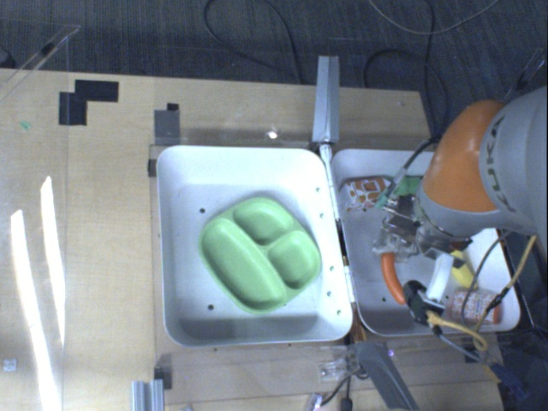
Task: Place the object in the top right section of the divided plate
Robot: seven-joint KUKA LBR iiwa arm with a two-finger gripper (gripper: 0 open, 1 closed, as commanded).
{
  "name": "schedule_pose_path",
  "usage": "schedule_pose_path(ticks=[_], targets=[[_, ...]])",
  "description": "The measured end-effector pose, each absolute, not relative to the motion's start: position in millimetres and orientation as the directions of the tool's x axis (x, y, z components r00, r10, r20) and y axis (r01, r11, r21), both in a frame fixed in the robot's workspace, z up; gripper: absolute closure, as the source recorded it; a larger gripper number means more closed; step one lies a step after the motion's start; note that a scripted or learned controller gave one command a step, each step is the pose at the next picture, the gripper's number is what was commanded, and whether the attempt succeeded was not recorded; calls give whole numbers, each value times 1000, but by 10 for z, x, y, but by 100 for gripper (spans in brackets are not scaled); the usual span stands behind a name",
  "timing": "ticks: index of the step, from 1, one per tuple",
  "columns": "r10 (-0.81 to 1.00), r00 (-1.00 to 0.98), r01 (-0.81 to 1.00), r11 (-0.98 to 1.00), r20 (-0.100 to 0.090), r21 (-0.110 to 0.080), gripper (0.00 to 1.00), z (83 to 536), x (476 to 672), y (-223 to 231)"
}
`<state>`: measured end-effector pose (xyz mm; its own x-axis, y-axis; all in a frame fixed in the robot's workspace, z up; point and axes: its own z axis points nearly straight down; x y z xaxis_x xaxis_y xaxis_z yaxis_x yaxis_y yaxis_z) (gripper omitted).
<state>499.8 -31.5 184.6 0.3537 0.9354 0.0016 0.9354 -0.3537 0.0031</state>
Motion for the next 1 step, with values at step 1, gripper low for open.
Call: schedule_pose_path(ticks=[1], targets=[[982,191,982,-191,2,4,100,2502,5220,328]])
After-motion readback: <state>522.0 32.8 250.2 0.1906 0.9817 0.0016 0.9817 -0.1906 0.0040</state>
